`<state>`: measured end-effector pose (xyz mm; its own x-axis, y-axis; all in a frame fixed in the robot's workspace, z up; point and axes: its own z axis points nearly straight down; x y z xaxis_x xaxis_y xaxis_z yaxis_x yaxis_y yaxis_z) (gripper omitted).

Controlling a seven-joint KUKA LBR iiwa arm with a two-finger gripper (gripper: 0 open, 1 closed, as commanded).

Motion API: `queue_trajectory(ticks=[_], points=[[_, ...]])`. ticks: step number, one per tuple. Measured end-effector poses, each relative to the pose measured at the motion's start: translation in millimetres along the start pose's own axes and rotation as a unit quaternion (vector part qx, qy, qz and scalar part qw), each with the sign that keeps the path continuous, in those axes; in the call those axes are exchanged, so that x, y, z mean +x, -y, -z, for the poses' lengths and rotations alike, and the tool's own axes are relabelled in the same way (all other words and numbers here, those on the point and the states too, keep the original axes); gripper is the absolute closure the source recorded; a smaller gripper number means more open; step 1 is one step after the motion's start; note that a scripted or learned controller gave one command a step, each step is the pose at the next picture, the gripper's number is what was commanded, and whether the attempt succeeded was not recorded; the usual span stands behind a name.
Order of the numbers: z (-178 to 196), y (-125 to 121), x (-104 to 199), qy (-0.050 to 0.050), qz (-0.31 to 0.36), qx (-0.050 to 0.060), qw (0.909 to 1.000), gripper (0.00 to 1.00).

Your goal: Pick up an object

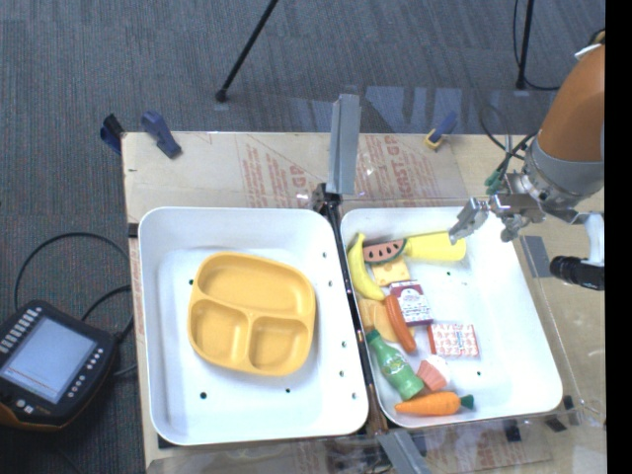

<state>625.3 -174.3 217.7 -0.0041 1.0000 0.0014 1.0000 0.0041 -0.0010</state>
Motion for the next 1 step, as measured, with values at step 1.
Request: queue_trajectory(ticks=[1], points=[[-117.2, -16.5, 9.0, -0.001, -0.03, 0.005, 0.9995, 0.0]])
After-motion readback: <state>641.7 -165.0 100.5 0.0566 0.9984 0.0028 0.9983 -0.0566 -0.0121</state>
